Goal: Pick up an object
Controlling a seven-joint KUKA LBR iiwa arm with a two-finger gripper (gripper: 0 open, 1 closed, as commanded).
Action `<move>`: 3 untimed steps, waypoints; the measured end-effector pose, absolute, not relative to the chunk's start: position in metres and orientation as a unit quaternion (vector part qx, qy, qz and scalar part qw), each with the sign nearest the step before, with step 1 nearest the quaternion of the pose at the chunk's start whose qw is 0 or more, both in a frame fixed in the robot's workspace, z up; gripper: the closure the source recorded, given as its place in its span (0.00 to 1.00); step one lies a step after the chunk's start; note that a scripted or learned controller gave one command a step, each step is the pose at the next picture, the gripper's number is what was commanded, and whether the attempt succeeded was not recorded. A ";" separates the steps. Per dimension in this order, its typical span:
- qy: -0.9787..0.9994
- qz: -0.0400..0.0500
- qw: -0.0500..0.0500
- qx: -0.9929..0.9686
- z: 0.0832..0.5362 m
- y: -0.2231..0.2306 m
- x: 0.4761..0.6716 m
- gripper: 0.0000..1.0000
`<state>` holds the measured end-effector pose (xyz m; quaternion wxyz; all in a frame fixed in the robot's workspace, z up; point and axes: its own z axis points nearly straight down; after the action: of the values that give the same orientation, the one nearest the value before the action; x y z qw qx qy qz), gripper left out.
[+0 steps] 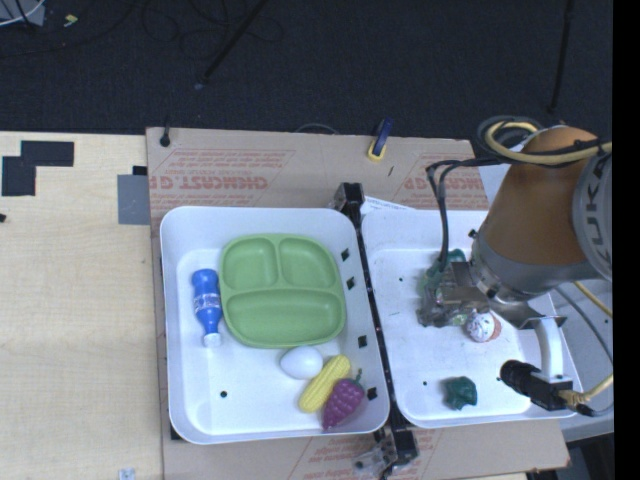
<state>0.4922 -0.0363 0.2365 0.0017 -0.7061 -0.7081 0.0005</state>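
My gripper (441, 298) is down low in the right bin (400, 368), toward its middle left, under the grey and orange arm. A small white ball with red marks (482, 329) lies just to the gripper's right, close beside it. A dark green lump (461, 392) rests near the right bin's front edge, apart from the gripper. I see nothing clearly held.
The left bin (185, 388) holds a green divided plate (282, 290), a blue bottle (206, 306) to its left, and a white egg (300, 362), yellow corn (324, 383) and purple grapes (343, 402) near the front. A black ridge (362, 298) divides the bins.
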 end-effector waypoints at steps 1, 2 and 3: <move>-0.707 0.002 0.002 -0.707 0.218 -0.044 0.498 1.00; -0.707 0.001 0.001 -0.708 0.230 -0.048 0.499 1.00; -0.708 0.001 0.001 -0.706 0.235 -0.035 0.499 1.00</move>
<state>0.4986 -0.0347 0.2349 0.0014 -0.7065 -0.7077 0.0006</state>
